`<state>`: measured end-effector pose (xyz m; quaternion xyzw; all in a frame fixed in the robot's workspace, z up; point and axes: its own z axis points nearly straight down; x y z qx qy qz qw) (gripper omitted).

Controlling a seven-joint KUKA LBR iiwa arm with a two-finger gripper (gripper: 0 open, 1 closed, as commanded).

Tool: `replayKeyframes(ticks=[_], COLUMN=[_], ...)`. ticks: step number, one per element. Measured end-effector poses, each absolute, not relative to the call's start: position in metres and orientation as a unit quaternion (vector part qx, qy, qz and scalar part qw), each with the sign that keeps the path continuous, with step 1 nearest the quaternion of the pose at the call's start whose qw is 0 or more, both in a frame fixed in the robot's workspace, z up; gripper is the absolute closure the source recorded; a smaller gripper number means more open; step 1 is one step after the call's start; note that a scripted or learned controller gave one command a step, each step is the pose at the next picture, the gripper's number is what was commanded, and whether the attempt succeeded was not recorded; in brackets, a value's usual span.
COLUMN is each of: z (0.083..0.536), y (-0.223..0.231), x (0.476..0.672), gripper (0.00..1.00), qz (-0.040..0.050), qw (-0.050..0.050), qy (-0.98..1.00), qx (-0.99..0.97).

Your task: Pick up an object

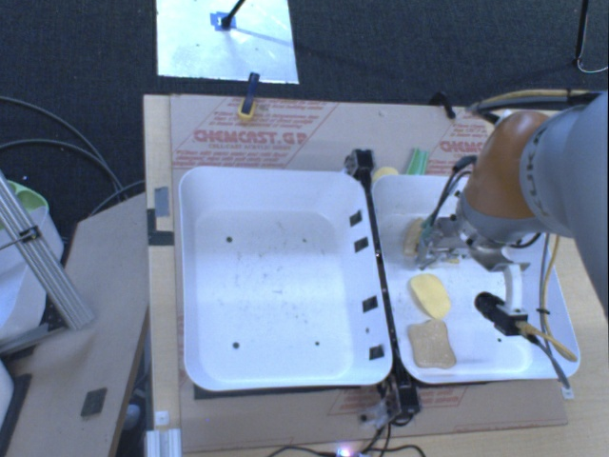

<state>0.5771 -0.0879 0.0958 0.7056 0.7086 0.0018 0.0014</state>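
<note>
Objects are seen in the right bin [547, 355]: a yellow piece [431, 295] and a tan sponge-like block [431, 344] (both lying free). The gripper [436, 248] is lowered nearby; its state cannot be told.

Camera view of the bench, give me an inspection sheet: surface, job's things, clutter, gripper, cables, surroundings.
Surface: two shallow white plastic bins, left bin and right bin, on a brown board.
Job's things: in the right bin, a yellow oval piece, a tan bread-shaped piece, a pale yellow object beside the gripper.
Clutter: nothing seen.
Gripper: gripper low in the right bin; hold not discernible.
Cables: yellow and black cables along the arm.
Surroundings: dark carpet, silver plate behind the bench.
</note>
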Motion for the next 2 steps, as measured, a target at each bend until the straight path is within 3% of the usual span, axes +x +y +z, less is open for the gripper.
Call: replayKeyframes(ticks=[1,2], z=[0.095,0.083], y=[-0.088,-0.09], x=[0.577,0.523], gripper=[0.0,0.0], qz=[0.0017,-0.0014], qw=[0.001,-0.002], qy=[0.709,0.707], qx=[0.706,0.707])
